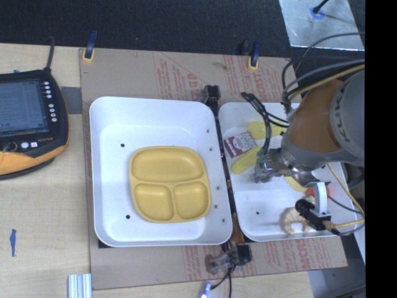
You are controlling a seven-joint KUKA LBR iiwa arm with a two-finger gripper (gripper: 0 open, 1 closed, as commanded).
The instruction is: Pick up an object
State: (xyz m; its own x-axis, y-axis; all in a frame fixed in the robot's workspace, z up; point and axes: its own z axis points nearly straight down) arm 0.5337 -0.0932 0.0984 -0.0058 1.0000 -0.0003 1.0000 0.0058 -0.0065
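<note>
A yellow divided tray (169, 184) lies in a white bin (105, 166); the arm (322, 126) is grey and orange.

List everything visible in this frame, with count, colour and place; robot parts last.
bins: 2, white, side by side on the bench
tray: 1, yellow, three compartments, in the left bin
packet: 1, red and white, right bin, upper left
yellow items: 2, right bin, by the packet
pastry: 1, tan, right bin, lower right
pendant: 1, black and orange, bench at far left
clamps: 2, blue and yellow, board's top edge
arm: 1, grey with orange band, over the right bin
hand: 1, dark, low in the right bin
</note>
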